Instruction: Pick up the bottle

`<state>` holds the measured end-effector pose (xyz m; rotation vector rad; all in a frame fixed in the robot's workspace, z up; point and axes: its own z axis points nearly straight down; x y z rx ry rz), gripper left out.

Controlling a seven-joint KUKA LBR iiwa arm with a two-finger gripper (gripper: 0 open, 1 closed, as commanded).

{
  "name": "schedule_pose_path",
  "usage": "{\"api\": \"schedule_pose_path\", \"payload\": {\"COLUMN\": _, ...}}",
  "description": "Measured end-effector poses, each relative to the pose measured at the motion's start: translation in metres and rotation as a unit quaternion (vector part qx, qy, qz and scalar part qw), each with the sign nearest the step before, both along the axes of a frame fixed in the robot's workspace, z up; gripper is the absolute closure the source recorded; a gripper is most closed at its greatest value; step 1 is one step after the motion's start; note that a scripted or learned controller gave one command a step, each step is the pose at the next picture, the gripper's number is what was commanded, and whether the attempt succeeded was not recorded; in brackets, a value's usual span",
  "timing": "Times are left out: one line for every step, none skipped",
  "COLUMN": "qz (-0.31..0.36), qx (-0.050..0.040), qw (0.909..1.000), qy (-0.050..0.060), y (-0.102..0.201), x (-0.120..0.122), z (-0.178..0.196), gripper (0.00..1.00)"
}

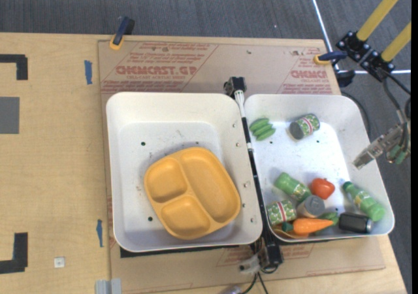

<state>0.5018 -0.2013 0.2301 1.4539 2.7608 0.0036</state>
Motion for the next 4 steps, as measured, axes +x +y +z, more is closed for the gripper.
{"api": "schedule_pose_path", "payload": {"qz": 0.000, "qx": 0.0001, "qw": 1.0000, "qy": 0.000, "y": 0.000, "x": 0.000, "z": 0.000, "gripper": 0.00}}
{"api": "schedule_pose_path", "payload": {"qz": 0.000, "qx": -0.0010, "qw": 1.0000, "qy": -0.003, "y": 0.000, "x": 0.001, "z": 0.011, "gripper": 1.00}}
{"api": "schedule_pose_path", "payload": {"qz": 0.000, "qx": -0.0009, "qw": 1.0000, "qy": -0.002, "y": 0.000, "x": 0.001, "z": 0.010, "gripper": 0.00}}
{"api": "schedule_pose_path", "payload": {"qz": 0.000, "qx": -0.0020, "qw": 1.0000, "qy": -0.005, "y": 0.000, "x": 0.003, "z": 0.021, "gripper": 1.00}}
